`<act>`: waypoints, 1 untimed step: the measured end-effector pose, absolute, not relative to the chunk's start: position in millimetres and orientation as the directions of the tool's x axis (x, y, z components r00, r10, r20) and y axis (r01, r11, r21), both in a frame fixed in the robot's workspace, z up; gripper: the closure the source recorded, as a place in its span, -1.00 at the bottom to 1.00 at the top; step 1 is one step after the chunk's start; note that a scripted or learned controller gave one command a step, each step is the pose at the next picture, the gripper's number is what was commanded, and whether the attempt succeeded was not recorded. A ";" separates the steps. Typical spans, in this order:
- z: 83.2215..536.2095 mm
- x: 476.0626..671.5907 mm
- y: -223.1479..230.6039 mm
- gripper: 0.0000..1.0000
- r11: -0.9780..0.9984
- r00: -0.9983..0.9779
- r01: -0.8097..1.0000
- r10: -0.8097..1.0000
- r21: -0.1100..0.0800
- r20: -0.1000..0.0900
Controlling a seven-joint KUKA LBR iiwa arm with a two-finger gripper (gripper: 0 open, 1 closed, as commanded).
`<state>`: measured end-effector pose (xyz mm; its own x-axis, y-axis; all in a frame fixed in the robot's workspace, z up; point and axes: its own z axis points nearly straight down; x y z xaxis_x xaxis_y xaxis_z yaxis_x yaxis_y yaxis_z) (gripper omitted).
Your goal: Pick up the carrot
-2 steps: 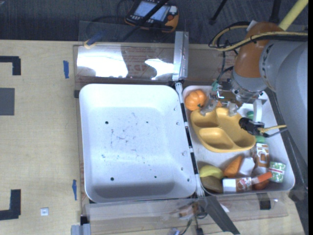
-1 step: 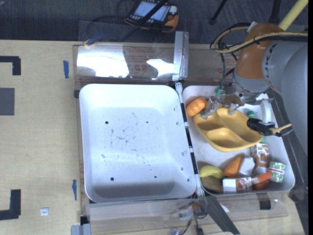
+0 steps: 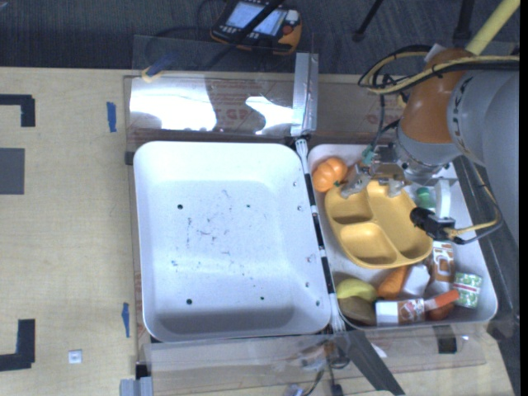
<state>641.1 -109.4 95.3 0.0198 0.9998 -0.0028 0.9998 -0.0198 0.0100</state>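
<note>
The carrot [image 3: 393, 281] is an orange tapered piece in the right bin [image 3: 487, 304], near its front. It lies partly under the near edge of a yellow divided plate [image 3: 375, 225]. My gripper [image 3: 378, 180] hangs over the plate's far rim at the back of that bin, well away from the carrot. The grey wrist with its orange band [image 3: 429, 118] covers much of the gripper, and nothing shows held in it.
Around the carrot lie a yellow-green fruit [image 3: 355, 289], a sauce bottle [image 3: 406, 310], a small green-and-white can [image 3: 468, 289] and a jar [image 3: 443, 262]. A small orange pumpkin [image 3: 329, 173] sits at the back left corner. The left bin [image 3: 223, 221] adjoins across a thin divider.
</note>
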 end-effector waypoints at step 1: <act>89.8 661.1 -180.0 -1.00 -0.020 0.020 1.000 1.000 0.006 0.001</act>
